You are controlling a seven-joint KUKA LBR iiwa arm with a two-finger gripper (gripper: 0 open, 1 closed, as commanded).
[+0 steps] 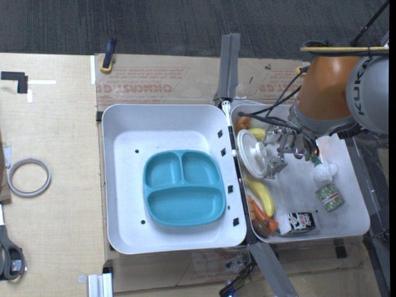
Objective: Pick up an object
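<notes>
The right bin [350,229] holds several objects. A white bowl [249,153] leans on its side against the bin's left wall. Below it lie a yellow banana [263,195] and an orange carrot [259,210]. A black-and-white carton [301,222] rests near the front edge, and a green can [329,197] and a small white object [325,172] lie to the right. My gripper [279,156] hangs low over the bin, just right of the white bowl. Its tips are blurred against the bowl and cables.
The left bin [120,135] holds a blue divided plate [184,187]. A yellow and an orange item [255,132] sit at the right bin's back left corner. On the bench at far left lie a grey tape ring [28,177] and scissors [10,260].
</notes>
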